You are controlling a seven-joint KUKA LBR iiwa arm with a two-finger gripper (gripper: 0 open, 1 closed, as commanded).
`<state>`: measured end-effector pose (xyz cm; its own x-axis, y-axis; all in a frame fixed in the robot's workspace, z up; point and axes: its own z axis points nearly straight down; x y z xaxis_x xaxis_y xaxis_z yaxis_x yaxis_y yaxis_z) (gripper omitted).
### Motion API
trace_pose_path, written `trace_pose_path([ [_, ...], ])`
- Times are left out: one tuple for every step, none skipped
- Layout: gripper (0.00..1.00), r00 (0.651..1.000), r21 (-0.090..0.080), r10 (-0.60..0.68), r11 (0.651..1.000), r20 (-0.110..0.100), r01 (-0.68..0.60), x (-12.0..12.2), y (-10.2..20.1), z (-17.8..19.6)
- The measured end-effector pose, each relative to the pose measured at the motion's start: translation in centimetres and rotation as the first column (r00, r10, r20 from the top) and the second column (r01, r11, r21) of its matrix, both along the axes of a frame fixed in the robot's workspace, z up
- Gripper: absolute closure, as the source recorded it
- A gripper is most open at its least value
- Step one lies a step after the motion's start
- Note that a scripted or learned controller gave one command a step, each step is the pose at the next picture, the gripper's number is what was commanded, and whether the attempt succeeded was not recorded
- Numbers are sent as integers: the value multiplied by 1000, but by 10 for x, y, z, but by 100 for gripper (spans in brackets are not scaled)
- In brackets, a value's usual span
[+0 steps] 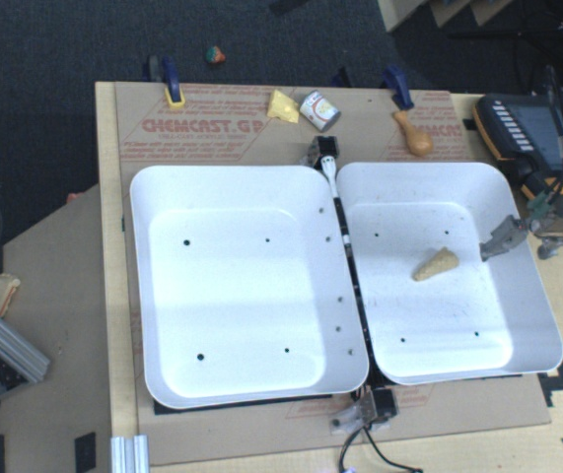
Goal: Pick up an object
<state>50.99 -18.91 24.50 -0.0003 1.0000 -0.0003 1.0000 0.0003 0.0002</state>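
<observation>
A tan wedge-shaped object [436, 264] lies on its side in the right white bin [458, 358], a little right of that bin's middle. Nothing touches it. The left white bin [163, 294] stands beside it, and the two rims meet along a black divider [345, 254].
Behind the bins, on the brown board, lie a yellow piece [283, 106], a small white box [318, 110] and a brown wooden piece [414, 136]. Blue clamps [173, 85] hold the board's far edge. A grey bracket [503, 236] overhangs the right bin's right rim, near cables and a black device [518, 126].
</observation>
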Motion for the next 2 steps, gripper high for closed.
trace_pose_path([
  [0, 1000, -7, 4, 1000, 22, -4, 28, 12, 218],
  [0, 1000, 5, 4, 1000, -12, -3, 33, 50, 94],
])
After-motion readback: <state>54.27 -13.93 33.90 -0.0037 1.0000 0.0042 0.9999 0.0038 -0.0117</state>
